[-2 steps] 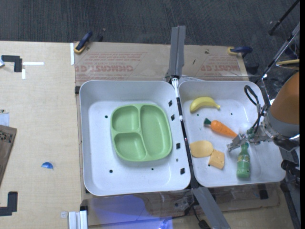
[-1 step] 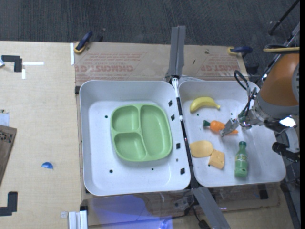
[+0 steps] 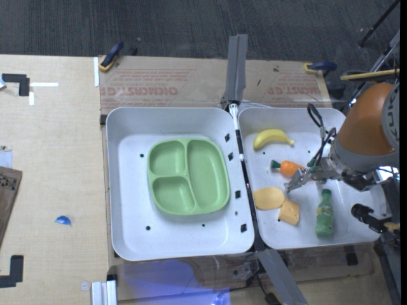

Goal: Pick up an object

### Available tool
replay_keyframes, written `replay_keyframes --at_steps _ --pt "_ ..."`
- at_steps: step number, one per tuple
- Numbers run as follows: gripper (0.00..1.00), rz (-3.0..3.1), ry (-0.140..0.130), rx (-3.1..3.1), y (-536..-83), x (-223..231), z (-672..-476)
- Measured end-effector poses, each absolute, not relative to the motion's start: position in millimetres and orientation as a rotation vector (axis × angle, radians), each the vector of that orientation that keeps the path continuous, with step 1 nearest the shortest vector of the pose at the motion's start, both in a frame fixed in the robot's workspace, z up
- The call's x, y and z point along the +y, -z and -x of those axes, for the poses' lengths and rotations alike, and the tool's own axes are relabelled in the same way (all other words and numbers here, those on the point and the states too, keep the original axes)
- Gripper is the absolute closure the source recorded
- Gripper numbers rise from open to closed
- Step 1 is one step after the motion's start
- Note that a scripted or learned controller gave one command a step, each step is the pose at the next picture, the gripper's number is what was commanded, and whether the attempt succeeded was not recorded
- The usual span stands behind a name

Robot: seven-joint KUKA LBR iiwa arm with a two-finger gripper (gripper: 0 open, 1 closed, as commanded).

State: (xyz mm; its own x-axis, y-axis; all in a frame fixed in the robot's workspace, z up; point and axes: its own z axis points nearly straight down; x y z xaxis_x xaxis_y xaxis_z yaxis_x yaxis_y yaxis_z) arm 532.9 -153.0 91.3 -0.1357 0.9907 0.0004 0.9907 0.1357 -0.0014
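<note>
The right bin [image 3: 356,234] holds a yellow banana [image 3: 273,138], a small orange carrot [image 3: 289,168], a round yellow-orange piece [image 3: 269,198], an orange cheese wedge [image 3: 290,213] and a green bottle [image 3: 325,213] lying on its side. My gripper [image 3: 304,178] hangs low over this bin, just right of the carrot and above the cheese wedge. Its fingers [image 3: 296,182] are spread apart and nothing sits between them. The grey and orange arm [image 3: 369,129] reaches in from the right.
The left bin [image 3: 121,170] carries a green divided plate [image 3: 189,176]. A grey divider post [image 3: 236,68] stands between the bins at the back. Cardboard [image 3: 165,81] lies behind them. A blue clamp [image 3: 112,54] sits at the back left.
</note>
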Motion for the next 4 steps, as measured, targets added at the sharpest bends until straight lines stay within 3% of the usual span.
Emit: replay_keyframes --at_steps 1,2,3,4 --pt "0.0 2.227 -0.002 -2.215 -91.1 -121.2 -590.5" --pt "0.0 2.204 -0.003 -2.239 -91.5 -102.9 -635.5" --pt "0.0 2.233 -0.005 -2.209 -92.1 -99.0 -658.4" --pt "1.0 2.221 -0.023 -2.203 -97.0 -98.4 -654.4"
